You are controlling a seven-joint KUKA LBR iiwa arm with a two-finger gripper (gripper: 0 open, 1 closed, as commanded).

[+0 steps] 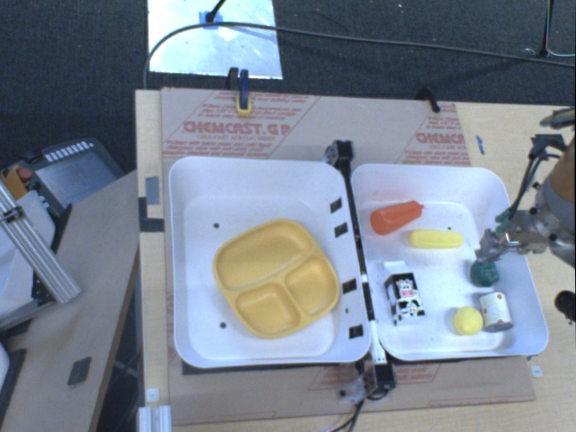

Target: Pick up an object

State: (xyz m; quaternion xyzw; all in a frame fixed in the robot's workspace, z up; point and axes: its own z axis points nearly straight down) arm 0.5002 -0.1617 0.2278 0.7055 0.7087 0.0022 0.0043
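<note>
nearest the camera, a yellow ball [467, 320] sits beside a small white can [495, 310] at the front of the right bin [517, 345]. my end effector [493, 246] hangs just above a dark green object [484, 273] near that bin's right wall; whether it's clenched or released, i can't tell.

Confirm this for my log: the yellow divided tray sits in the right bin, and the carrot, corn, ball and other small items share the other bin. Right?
Not quite. The camera view shows the yellow divided tray in the left bin. The carrot, corn, ball and other small items share the right bin.
</note>
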